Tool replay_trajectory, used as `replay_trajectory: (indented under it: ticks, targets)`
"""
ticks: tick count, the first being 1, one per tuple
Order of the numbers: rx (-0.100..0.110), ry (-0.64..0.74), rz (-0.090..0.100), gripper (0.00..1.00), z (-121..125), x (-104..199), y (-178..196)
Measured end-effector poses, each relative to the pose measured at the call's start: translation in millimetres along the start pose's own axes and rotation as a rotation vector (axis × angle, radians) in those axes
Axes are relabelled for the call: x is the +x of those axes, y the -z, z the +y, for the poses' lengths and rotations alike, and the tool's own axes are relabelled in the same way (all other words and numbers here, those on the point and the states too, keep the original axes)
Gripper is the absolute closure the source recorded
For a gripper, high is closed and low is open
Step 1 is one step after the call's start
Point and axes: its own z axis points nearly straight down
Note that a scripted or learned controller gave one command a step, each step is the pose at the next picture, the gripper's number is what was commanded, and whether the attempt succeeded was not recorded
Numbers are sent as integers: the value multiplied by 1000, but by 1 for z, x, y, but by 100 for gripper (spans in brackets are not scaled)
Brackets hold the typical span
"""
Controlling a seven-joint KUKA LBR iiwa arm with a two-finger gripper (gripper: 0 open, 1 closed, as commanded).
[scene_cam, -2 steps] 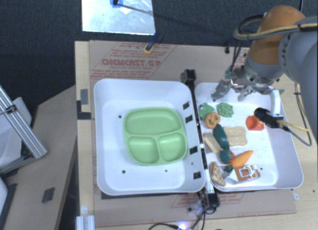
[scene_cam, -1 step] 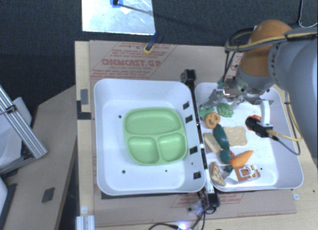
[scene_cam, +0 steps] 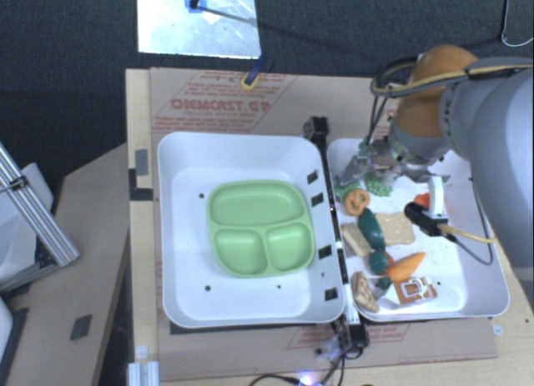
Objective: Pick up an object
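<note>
From above, the gripper (scene_cam: 367, 167) is reaching into the right bin (scene_cam: 488, 293), its grip too hidden to tell. Toy food (scene_cam: 367, 203) is lying just below it; closing on one piece seems next.

Red print reading "CHEMCAST GP" ran across the brown protective sheet (scene_cam: 219, 102) lying on the worktop behind the left white bin (scene_cam: 179, 159), with smaller red lettering around it too faint to read.
</note>
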Motion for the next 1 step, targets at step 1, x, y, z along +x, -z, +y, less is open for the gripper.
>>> replay_trajectory:
  ticks: [1]
  targets:
    - [-7, -2, -6, 100, 2, -4, 15]
